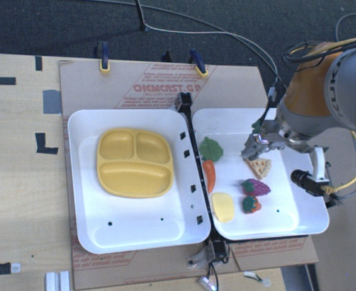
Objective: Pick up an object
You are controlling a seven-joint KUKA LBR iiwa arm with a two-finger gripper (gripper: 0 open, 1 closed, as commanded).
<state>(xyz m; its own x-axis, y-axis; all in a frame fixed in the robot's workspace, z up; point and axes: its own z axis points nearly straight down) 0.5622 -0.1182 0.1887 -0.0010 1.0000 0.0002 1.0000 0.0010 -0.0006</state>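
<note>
Lying just below claw (255,150): waffle wedge (259,167) (right bin).

I count two white bins on the desk, the left bin (83,223) and the right bin (287,223), side by side. In the left bin I see one yellow plate (134,162) with three parts. In the right bin I count six toy foods: one green leafy thing (211,148) at 10 o'clock, one orange carrot (209,176), one yellow piece (222,207) at 7 o'clock, one tan wedge (259,167), one purple grape bunch (256,187), and one small red and green piece (250,205). I see two blue clamps, one (104,56) and another (197,62), at 12 o'clock.
</note>
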